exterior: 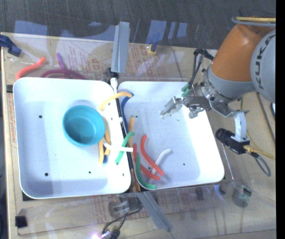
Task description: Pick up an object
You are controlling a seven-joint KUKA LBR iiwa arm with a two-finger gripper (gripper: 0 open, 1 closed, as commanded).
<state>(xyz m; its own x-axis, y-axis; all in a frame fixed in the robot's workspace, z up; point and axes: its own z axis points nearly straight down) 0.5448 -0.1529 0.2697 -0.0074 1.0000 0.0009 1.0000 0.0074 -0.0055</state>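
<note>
My gripper (182, 109) hangs over the upper part of the right bin (202, 148), open, with nothing between its fingers. Below and left of it, on the bin floor, lie a red curved strip (146, 152), a short white piece (162, 156) and a green strip (145, 177). An orange stick (131, 124) rests by the bin's left wall. A yellow curved strip (111, 99) and a green-and-white piece (122, 148) straddle the divide between the bins. In the left bin (38, 148) sits a blue bowl (84, 125).
The orange-banded arm (241, 54) reaches in from the upper right. A black cable fitting (229, 139) sits just outside the right bin's right wall. Red and purple cords (52, 72) lie behind the left bin. A grey metal bar (120, 46) stands behind the divide.
</note>
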